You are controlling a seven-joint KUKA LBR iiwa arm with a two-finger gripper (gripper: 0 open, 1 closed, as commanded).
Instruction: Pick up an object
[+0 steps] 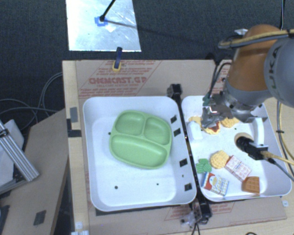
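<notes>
Fixed overhead camera, slanted (left bin [101, 182], right bin [221, 145])

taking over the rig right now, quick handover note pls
Gripper: down in the right white bin, at a red and yellow toy piece; no hold confirmed.
Things: round yellow cracker, pink wrapped packet and brown square waffle lie nearer the front of that bin; green divided plate in the left white bin.
Done: nothing seen lifted. Left: the pick.
</notes>
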